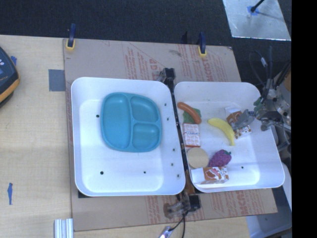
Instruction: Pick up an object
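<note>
The right bin (257, 175) holds several small items. An orange sausage (189, 109) lies beside a green piece (189, 118) at its left side, with a red-and-white carton (191, 135) just below them. A yellow banana (222, 130) lies in the middle. Lower down are a tan round cookie (197, 157), a purple grape bunch (220, 158) and a red-and-white packet (216, 174). A brown-and-white packet (238, 122) sits near the right wall. My gripper (263, 114) hangs over the bin's right rim, just right of that packet.
The left bin (89, 177) holds a blue divided plate (131, 121). A yellow-and-black device (7, 78) sits at the bench's far left. Blue clamps (71, 35) (201, 41) pin the cardboard's far edge. Cables (262, 63) hang at the right.
</note>
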`<action>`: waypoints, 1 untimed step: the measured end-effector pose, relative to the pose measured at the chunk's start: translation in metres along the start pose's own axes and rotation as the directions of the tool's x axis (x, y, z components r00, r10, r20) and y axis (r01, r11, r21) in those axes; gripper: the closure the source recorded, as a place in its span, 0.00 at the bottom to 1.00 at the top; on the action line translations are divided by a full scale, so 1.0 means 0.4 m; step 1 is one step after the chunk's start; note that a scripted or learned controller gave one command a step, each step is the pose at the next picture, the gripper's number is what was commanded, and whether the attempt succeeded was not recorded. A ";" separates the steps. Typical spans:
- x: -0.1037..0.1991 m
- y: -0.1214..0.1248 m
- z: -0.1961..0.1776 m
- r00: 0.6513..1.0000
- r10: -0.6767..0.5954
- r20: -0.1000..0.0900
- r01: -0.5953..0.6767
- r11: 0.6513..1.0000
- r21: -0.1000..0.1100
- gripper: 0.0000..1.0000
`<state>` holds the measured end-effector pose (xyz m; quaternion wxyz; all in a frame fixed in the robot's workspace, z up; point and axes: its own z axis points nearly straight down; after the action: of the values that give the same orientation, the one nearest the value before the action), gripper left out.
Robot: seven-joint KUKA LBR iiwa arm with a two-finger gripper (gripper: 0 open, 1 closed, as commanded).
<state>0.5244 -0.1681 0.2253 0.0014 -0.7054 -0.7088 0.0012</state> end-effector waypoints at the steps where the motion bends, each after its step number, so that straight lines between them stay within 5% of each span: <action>1: 0.132 -0.121 0.337 1.000 0.000 -0.001 0.000 1.000 0.001 0.00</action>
<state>0.4751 -0.1154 0.0908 0.0020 -0.7053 -0.7089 0.0015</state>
